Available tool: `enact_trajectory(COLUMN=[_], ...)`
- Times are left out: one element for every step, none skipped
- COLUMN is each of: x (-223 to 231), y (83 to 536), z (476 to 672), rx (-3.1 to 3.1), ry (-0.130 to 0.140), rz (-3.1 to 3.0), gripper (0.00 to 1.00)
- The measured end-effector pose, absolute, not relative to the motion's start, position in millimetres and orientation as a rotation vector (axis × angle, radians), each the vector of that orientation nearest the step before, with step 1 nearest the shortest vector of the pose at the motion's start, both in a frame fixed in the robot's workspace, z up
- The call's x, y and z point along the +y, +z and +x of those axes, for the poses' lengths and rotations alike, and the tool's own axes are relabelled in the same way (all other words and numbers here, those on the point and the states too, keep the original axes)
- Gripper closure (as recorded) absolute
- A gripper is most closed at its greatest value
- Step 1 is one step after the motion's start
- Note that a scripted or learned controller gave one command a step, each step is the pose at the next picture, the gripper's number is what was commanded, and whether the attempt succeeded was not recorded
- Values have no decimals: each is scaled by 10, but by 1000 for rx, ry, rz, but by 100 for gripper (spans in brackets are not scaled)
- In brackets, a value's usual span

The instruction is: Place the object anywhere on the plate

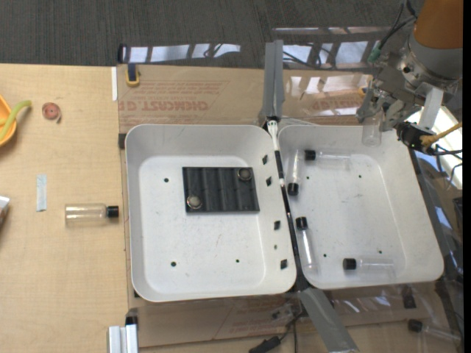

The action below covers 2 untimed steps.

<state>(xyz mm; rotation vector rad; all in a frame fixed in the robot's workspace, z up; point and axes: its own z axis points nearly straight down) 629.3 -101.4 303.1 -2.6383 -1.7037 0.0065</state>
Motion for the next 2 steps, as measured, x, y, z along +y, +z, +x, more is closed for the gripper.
enact_trajectory(x=[-354,-690], y=[2126,2533], z=[5772,6531], rx=[-1705,-1728], ry=[8,5], rz=[-2635,-2624], gripper=[100,100])
